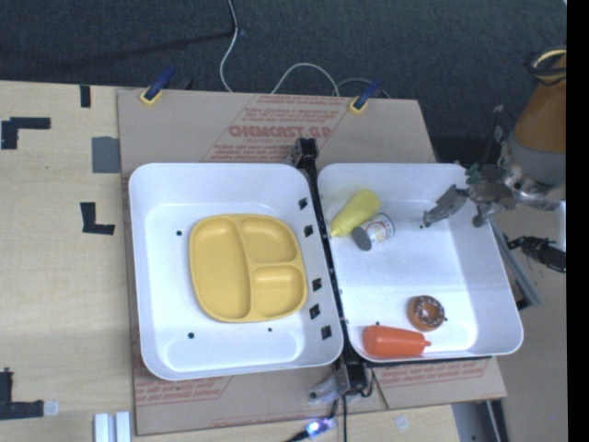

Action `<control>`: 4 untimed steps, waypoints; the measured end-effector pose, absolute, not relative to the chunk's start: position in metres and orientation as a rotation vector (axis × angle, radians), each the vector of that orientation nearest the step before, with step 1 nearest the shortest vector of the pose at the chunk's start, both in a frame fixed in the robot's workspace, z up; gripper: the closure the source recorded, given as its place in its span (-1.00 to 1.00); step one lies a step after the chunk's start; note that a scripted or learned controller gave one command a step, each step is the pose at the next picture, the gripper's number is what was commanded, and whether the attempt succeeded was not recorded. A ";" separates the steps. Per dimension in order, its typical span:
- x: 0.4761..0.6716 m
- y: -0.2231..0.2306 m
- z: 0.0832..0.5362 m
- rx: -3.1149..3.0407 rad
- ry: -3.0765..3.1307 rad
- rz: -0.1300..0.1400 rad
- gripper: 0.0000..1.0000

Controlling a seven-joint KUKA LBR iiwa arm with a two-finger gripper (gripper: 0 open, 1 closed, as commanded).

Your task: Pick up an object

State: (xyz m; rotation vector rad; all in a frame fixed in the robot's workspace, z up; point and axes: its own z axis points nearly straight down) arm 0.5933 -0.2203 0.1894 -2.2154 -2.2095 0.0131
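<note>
Yellow bottle (pixel 355 212) (right bin) | left of end effector (pixel 460 205), apart | fingers spread, nothing held

Arm (pixel 538 136): rounded housing, orange band over a grey section at the wrist. Gripper (pixel 457 208): grey metal head, two slim dark grey fingers (pixel 442 206). Black cable alongside.
</note>
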 end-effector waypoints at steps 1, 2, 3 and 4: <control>0.597 -0.220 0.197 -2.220 -2.222 0.002 -1.00; 0.592 -0.217 0.153 -2.217 -2.220 0.007 -1.00; 0.589 -0.209 0.106 -2.216 -2.220 0.007 -1.00; 0.590 -0.209 0.085 -2.221 -2.225 0.004 -1.00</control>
